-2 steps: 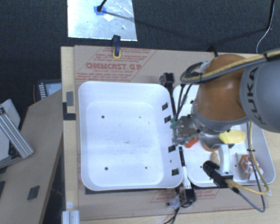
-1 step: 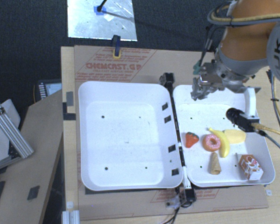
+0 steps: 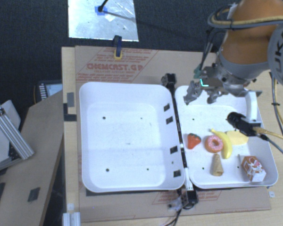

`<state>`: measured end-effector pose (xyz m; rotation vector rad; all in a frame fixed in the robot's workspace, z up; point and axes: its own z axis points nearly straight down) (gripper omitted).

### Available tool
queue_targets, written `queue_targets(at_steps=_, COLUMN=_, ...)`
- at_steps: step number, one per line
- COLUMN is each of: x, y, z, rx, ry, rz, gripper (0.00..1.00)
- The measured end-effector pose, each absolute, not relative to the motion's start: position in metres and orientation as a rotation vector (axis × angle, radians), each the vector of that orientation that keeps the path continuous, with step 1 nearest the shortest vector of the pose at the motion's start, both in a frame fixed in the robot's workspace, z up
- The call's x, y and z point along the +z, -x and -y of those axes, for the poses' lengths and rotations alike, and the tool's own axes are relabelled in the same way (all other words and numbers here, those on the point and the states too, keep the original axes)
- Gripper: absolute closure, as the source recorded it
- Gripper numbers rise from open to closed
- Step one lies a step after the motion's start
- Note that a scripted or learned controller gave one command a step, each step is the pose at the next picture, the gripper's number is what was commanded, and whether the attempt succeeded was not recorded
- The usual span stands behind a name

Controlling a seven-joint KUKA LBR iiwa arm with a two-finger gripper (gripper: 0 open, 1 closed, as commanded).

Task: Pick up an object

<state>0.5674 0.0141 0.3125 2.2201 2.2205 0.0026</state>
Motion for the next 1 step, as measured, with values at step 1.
queue_targets(at_steps=1, x=0.3617, y=-0.5464, z=-0.0425, rx=0.009, ry=-2.211, rz=-2.227, gripper=0.0)
